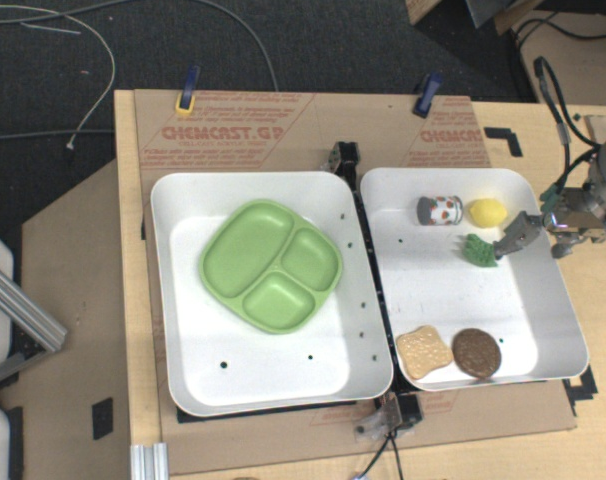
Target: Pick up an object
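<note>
The right bin (543, 313) holds a small white and red can (439, 210) lying on its side, a yellow lemon (488, 212), a green leafy piece (480, 249), a tan cracker (423, 352) and a round brown cookie (477, 353). My gripper (539, 242) hangs over the bin's right side, just right of the green piece. Its fingers are spread open with nothing between them. One fingertip (511, 240) points toward the green piece and stands close beside it.
The left bin (183, 298) holds a green divided plate (272, 265). A black clamp (344, 155) sits between the bins at the back, and blue clips (188, 90) hold the cardboard base. Cables run along the right edge near the arm.
</note>
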